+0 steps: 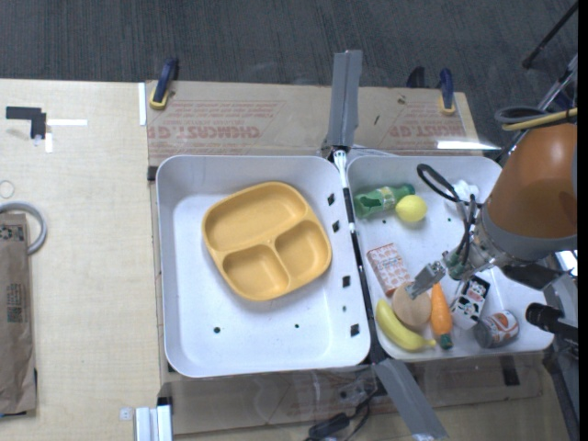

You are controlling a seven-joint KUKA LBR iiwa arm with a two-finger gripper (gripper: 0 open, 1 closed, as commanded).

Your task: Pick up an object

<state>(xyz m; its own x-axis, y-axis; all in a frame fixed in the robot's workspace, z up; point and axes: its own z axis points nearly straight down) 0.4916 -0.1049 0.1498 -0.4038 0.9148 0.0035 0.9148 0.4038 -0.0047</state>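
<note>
The right bin (367,177) holds several small objects. At the back lie a green bottle (381,199) and a lemon (412,209). A pink and white packet (389,266) lies near the left wall. At the front are a banana (397,331), a tan round object (413,309) and a carrot (441,310). A black and white box (472,299) and a small round can (497,328) sit at the front right. My gripper (426,280) reaches in from the right and hangs just over the tan object, beside the carrot's top. Nothing is visibly held.
The left bin (184,274) holds a yellow divided plate (266,239). A black cable loop (439,184) lies at the back of the right bin. The arm's grey body with its orange band (542,186) covers the right bin's right side. Cardboard lies behind both bins.
</note>
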